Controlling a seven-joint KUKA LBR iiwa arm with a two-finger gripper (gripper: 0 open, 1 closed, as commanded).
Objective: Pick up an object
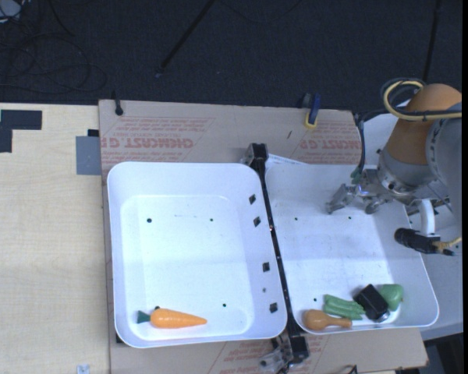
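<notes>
Two shallow white bins stand side by side: the left bin (125,209) and the right bin (335,232).

Left bin contents: one item, an orange carrot (175,319) at the near left corner.

Right bin contents: four items, clustered at the near edge.
- One tan gourd-shaped piece (325,321).
- One green bean pod (343,307).
- One black block (371,301).
- One light green piece (391,293), partly hidden behind the block.

Total: five loose items. One robot arm (421,142) reaches in from the right.
</notes>
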